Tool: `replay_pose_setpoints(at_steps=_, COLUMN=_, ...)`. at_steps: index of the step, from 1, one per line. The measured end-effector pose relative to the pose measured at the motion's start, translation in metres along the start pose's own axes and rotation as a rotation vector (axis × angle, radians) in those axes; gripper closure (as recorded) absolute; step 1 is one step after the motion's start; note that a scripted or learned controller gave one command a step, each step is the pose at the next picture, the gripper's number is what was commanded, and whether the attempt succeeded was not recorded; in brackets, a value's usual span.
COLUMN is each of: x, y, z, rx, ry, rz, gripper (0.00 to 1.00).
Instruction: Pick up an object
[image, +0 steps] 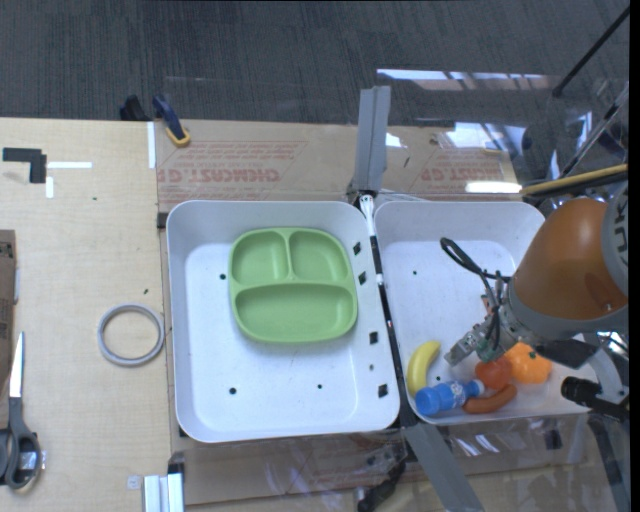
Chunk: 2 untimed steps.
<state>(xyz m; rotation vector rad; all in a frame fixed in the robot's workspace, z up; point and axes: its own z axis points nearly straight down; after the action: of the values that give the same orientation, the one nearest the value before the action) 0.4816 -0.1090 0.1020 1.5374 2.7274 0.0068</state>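
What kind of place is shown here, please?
Probably a robotics lab bench for grasping tests: two white bins side by side, a robot arm reaching over toy food such as a banana, and a roll of tape.

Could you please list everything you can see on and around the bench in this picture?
left bin: one, white, centre of bench
right bin: one, white, beside the left bin
divided plate: one, green, in left bin
banana: one, yellow, right bin, near corner
bottle: one, blue, right bin, beside banana
orange toys: a few, right bin, by the bottle
tape ring: one, grey, bench left of bins
scissors: one, bench's left edge
arm: one, orange-banded, above right bin
end effector: one, over the toys
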Motion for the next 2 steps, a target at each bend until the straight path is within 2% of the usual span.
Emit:
replay_pose_setpoints(at_steps=1, x=0.06, y=0.033, z=-0.089, rx=0.01, ry=0.006, rz=0.092, gripper=1.0)
replay_pose_setpoints(at_steps=2, x=0.066, y=0.065, z=-0.179, rx=0.009, ry=0.006, rz=-0.026, gripper=1.0)
